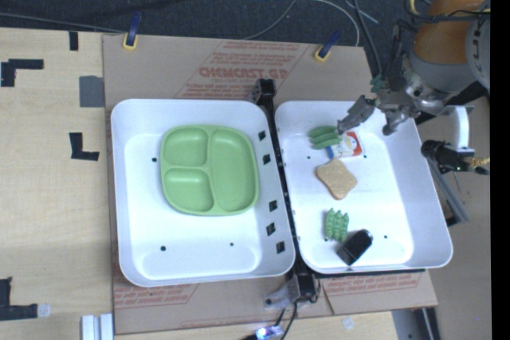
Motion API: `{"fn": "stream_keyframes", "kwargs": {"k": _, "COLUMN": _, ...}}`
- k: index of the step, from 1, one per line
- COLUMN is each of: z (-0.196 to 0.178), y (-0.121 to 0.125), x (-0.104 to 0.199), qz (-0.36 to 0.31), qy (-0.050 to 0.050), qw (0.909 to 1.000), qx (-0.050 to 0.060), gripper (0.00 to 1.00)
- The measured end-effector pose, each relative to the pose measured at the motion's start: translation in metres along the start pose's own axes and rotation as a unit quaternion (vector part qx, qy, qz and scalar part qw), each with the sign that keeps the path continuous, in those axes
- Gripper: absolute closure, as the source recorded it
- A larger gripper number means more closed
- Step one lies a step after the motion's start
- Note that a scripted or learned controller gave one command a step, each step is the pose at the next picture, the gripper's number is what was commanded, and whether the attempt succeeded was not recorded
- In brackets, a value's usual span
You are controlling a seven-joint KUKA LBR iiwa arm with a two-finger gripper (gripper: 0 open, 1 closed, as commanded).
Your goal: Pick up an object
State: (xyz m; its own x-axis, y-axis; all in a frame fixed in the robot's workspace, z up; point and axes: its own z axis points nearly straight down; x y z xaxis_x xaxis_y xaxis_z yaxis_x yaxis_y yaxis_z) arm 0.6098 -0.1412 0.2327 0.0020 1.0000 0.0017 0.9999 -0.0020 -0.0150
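Green pod (323, 136) & red-white packet (351, 145) beside spread pincer (370, 119), bread (336, 179) near, green tray (210, 170) left bin.

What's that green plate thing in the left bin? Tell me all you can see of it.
The plate is a pale green, rounded-square tray, plastic by its look, split by raised ridges into three compartments: two smaller ones on the left and one long one on the right. It lies flat, right side up, turned slightly askew, on the floor of the left bin, roughly in its middle and a little toward the far side. Its compartments hold nothing, and nothing but the bin floor touches it.
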Motion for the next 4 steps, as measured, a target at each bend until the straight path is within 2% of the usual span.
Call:
{"fn": "stream_keyframes", "kwargs": {"k": 1, "z": -0.009, "y": 0.002, "x": 0.001, "qz": -0.002, "qy": -0.001, "qw": 1.0, "qx": -0.007, "gripper": 0.0}}
{"fn": "stream_keyframes", "kwargs": {"k": 3, "z": 0.113, "y": -0.009, "x": 0.004, "qz": -0.002, "qy": -0.001, "qw": 1.0, "qx": -0.004, "gripper": 0.0}}
{"fn": "stream_keyframes", "kwargs": {"k": 4, "z": 0.15, "y": -0.008, "x": 0.004, "qz": -0.002, "qy": -0.002, "qw": 1.0, "qx": -0.007, "gripper": 0.0}}
